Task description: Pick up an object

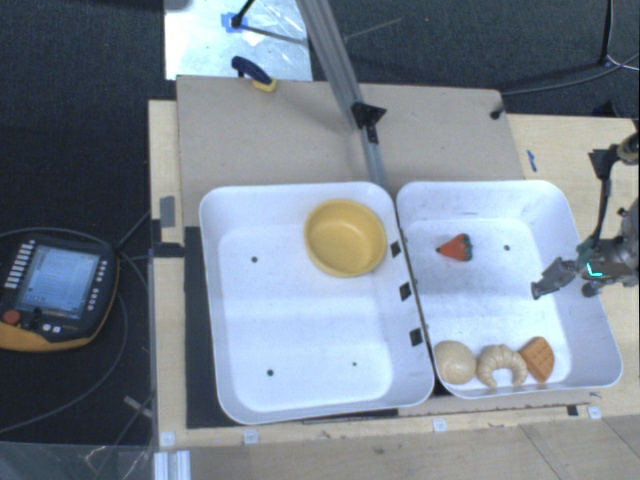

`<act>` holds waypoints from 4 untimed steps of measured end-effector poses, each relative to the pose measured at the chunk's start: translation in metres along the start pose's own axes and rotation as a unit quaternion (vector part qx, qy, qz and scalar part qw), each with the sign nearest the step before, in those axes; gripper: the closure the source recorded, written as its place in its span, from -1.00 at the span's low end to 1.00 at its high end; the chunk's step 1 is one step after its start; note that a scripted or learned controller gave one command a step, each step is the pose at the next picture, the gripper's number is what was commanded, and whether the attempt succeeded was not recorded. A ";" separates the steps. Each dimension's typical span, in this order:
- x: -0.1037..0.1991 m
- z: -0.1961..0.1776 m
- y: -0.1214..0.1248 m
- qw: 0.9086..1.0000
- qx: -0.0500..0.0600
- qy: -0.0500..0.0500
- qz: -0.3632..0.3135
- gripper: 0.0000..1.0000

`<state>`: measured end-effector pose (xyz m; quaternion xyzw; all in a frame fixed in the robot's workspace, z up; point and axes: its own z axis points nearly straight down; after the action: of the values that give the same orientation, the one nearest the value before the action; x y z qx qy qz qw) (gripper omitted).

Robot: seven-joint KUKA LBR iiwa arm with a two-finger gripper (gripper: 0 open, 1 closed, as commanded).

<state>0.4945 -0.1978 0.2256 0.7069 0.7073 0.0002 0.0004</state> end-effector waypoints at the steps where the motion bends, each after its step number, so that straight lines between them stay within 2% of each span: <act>1: 0.000 0.000 0.000 1.000 0.000 0.000 0.000 -1.00; 3: 0.005 0.108 -0.010 1.000 0.002 0.001 0.000 -1.00; 4: 0.005 0.136 -0.010 1.000 0.001 0.000 0.000 -1.00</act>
<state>0.4844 -0.1927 0.0892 0.7070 0.7072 -0.0003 -0.0006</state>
